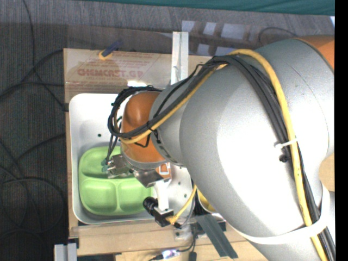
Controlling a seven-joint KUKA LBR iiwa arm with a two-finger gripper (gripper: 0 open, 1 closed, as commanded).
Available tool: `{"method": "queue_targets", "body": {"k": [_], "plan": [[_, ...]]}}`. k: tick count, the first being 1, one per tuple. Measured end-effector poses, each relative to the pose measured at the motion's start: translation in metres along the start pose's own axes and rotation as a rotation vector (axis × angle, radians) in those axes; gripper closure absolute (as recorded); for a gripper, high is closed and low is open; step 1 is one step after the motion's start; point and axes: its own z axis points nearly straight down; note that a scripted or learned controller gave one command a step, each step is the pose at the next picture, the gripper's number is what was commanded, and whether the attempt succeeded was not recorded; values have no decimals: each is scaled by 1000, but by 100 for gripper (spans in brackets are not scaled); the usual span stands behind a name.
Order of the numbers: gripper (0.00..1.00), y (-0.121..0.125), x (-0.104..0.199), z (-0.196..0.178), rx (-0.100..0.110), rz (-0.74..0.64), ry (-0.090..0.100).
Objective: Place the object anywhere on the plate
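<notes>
Hovering low over the green plate (106,192) in the left bin (81,118), gripper (113,168) mostly hidden by the arm (244,145). Probably the placing step; grip state impossible to tell. Next: lowering onto 1 compartment.

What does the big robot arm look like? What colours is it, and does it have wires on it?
The robot arm is fat, rounded and smooth, mostly shiny grey, with an orange band near its wrist. A bundle of black cables with one yellow cable runs along its outside, tied down with a white strap. Below the band sits a metal and white end effector mount with a black connector.
</notes>
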Motion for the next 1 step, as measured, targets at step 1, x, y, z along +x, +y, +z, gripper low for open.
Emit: {"method": "queue_targets", "body": {"k": [1], "plan": [[100, 64, -25, 8, 32, -229, 17]]}}
